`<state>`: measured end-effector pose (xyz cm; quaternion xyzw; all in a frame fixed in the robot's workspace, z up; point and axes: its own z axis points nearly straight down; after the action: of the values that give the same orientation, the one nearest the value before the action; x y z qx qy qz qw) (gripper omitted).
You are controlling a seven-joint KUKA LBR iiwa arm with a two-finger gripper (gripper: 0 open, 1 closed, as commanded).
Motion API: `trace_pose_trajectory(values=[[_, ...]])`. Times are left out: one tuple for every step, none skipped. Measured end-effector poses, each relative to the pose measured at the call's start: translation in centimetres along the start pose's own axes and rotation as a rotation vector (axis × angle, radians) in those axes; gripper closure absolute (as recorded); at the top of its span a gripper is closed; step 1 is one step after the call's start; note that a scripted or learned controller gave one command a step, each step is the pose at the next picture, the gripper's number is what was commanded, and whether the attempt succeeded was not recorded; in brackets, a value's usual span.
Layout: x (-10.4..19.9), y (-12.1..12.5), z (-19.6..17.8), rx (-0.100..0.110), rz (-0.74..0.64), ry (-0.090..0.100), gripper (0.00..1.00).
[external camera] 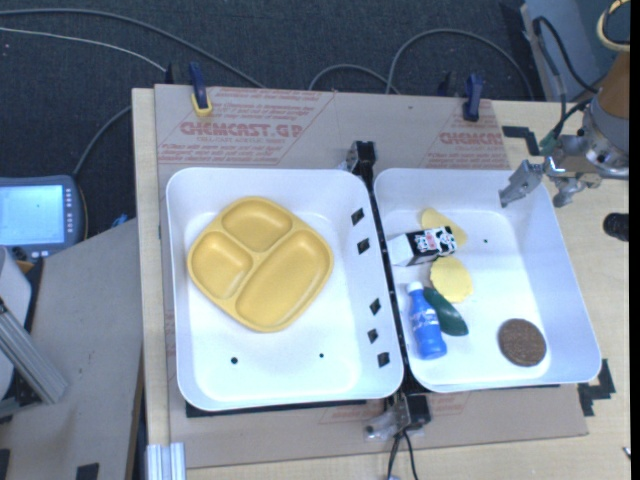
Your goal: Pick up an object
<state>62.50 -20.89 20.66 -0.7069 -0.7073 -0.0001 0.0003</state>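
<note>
Now | left bin [190, 368]: yellow tray [260, 263] | right bin [570, 298]: blue bottle [426, 323], brown disc [522, 341] | claw [540, 181] released (holding nothing)

Dark carpet [300, 28] beneath wooden bench [300, 118]

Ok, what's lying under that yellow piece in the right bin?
The yellow piece overlaps a dark green object, which sticks out below it beside the blue bottle. How far the green object runs underneath is covered, so anything else beneath can't be seen.
</note>
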Motion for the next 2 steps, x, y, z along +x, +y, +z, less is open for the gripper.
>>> trace_pose_trajectory(values=[[0.9,-0.4,5.7,0.006,-0.001,0.002,0.0],[1.5,-1.0,11.6,0.005,0.0,0.002,0.0]])
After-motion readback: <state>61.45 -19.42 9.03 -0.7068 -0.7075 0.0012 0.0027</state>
